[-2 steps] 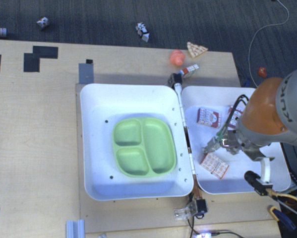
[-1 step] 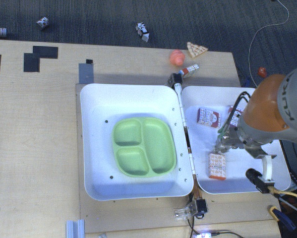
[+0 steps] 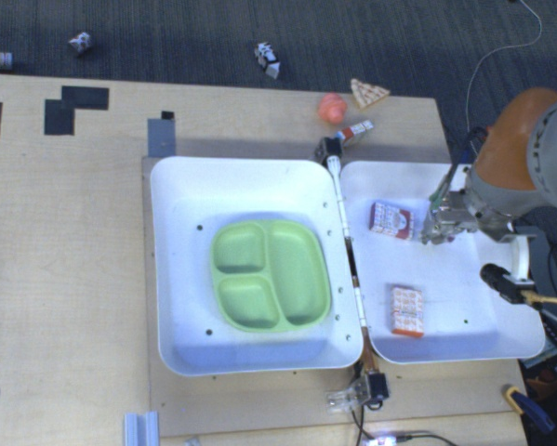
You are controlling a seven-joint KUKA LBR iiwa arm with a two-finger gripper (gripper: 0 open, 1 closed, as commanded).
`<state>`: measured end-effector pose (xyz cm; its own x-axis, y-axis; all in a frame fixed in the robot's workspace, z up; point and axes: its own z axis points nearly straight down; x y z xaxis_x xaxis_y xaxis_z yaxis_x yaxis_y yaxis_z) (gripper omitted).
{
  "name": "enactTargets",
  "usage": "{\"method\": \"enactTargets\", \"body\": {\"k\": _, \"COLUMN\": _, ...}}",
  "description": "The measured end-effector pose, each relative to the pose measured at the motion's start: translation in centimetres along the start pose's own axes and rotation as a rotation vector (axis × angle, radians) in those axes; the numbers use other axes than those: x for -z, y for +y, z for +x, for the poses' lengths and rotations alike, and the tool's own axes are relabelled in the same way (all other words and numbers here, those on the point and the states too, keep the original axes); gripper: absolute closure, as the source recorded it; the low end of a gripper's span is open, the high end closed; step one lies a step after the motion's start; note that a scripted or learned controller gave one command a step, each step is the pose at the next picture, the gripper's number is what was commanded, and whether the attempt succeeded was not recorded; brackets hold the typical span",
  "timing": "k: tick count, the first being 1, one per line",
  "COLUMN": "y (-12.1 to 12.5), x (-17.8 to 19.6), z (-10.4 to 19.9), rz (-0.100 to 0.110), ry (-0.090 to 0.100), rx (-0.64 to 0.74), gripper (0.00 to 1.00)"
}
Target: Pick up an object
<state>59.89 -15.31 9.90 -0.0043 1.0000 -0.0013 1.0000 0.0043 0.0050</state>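
Note:
Two small packets lie in the right bin (image 3: pixel 473 328). One is a red and white packet (image 3: pixel 391 219) near the bin's upper middle. The other is a pale orange-patterned packet (image 3: pixel 406 310) lower down, near the bin's front. My gripper (image 3: pixel 438 229) hangs over the right bin, just right of the red and white packet and close to it. Nothing shows between its fingers. The arm with its orange band (image 3: pixel 507 151) comes in from the right.
The left bin (image 3: pixel 180 249) holds a green divided tray (image 3: pixel 270 274). On the bench behind the bins lie an orange ball (image 3: pixel 332 108), a pizza-slice toy (image 3: pixel 368 92) and a small red-tipped item (image 3: pixel 357 130). Cables run along the right edge.

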Motion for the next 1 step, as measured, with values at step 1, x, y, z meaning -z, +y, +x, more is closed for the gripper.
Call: {"method": "enactTargets", "body": {"k": 1, "y": 7.21, "x": 10.61, "z": -5.38, "rz": -0.005, "ry": -0.002, "rx": 0.0, "gripper": 1.0}}
